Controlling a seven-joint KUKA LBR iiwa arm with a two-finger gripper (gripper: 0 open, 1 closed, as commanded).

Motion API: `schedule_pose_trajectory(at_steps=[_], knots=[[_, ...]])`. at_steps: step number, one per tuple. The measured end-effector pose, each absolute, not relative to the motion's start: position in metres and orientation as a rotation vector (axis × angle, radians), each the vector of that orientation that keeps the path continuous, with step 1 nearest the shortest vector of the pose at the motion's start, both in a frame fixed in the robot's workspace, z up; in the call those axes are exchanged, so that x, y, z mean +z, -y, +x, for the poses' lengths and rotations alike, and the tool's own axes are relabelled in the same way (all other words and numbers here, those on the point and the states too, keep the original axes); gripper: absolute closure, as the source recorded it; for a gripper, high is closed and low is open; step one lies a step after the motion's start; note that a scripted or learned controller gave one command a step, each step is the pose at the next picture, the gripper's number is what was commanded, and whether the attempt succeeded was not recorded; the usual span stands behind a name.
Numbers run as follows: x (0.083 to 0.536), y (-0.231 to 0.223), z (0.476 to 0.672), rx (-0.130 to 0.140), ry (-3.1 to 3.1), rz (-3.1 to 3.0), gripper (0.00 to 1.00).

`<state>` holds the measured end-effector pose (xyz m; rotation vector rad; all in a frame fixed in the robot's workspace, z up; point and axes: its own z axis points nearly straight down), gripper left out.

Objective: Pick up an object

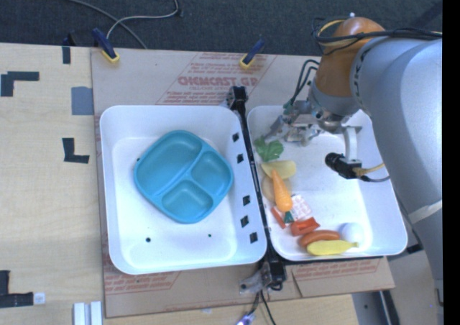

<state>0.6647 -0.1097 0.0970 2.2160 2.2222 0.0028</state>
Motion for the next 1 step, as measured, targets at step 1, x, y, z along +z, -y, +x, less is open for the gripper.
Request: schedule_pose_trajectory(at_steps=[1], knots=[[0.1849,0.0631,0.5966,0.001,-2.225,2.218,0.0]])
